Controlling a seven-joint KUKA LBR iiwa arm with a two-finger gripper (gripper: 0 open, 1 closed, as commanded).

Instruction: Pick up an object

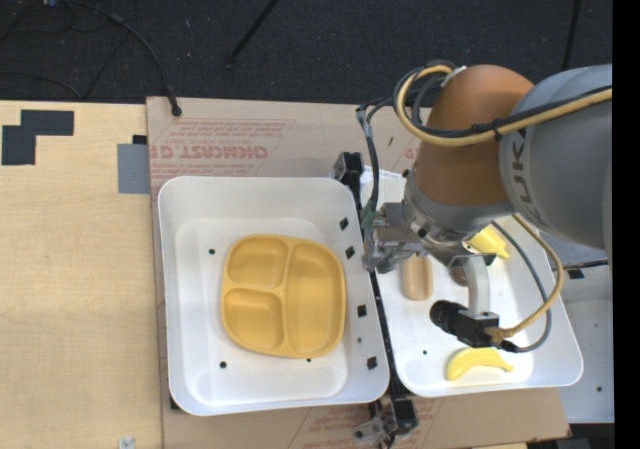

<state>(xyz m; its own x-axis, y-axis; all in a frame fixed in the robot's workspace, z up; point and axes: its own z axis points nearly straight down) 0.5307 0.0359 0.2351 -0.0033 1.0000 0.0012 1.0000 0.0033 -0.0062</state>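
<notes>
My gripper [438,277] hangs low over the right bin [560,357], under the orange band and the grey wrist, which hide much of the bin's middle. A tan cylinder-like object [416,278] stands just below the wrist, close to the bin's left wall. Near the bin's front edge lies a yellow banana [478,364]. Another yellow piece [491,241] peeks out from under the arm on the right. A black object [458,322] sits just above the banana; I cannot tell whether it belongs to the gripper.
The left bin [190,237] holds a yellow divided plate [284,294] in its middle. A black divider with clips [365,287] runs between the two bins. Cables loop from the wrist over the right bin.
</notes>
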